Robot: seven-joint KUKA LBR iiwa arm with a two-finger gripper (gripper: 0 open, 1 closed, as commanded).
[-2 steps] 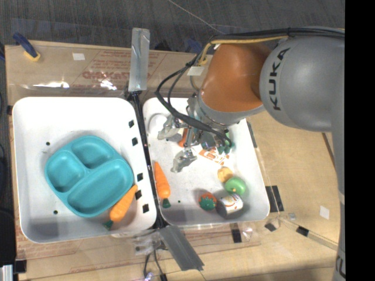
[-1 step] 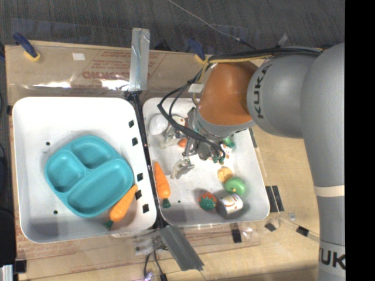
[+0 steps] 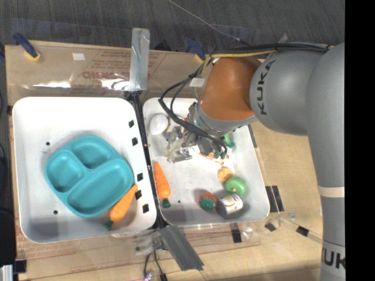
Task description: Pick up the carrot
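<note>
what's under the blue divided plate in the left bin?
One carrot pokes out from beneath the blue divided plate at its lower right edge, its green end toward the bin's front wall. How far it runs under the plate is covered.

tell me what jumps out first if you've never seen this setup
The big grey arm with its orange band looms over the right white bin, its hand low near that bin's left side. In the left white bin sits a turquoise divided plastic plate, an orange carrot at its lower right edge.
</note>
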